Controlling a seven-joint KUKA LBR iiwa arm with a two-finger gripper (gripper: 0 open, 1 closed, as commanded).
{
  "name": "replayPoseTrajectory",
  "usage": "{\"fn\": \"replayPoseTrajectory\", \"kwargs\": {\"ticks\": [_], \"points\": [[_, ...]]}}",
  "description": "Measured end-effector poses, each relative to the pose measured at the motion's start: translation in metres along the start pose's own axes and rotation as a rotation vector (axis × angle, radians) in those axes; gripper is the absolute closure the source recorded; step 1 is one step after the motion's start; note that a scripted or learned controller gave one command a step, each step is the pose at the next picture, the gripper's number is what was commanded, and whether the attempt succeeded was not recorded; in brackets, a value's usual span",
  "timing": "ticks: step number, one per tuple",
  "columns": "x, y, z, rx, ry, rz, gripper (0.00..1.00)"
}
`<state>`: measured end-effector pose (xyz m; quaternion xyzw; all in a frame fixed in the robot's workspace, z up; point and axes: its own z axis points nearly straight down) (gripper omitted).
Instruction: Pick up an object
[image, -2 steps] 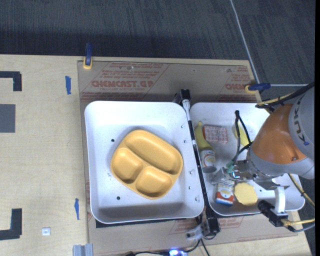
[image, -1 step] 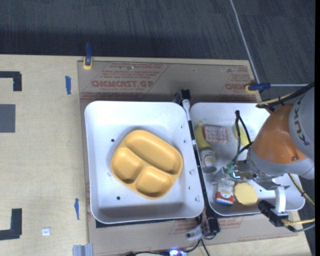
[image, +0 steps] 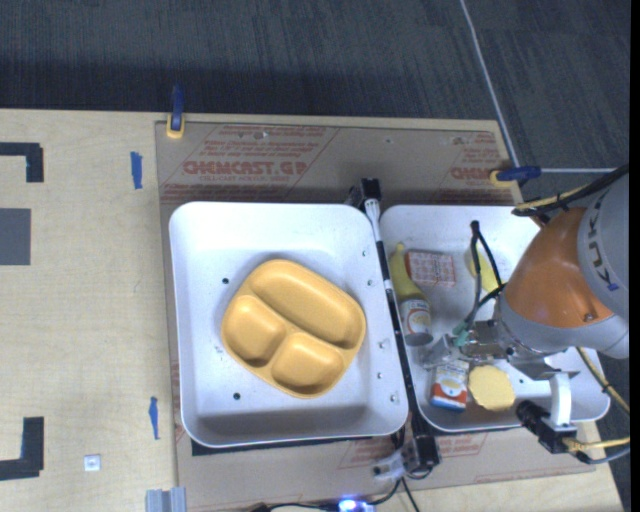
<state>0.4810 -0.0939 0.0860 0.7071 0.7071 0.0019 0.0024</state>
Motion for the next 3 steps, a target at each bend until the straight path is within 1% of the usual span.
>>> {"fn": "replayPoseTrajectory", "kwargs": {"ticks": [3], "points": [[0.0004,0.0000,0.0000,0.000,-0.001,0.000,0.00]]}}
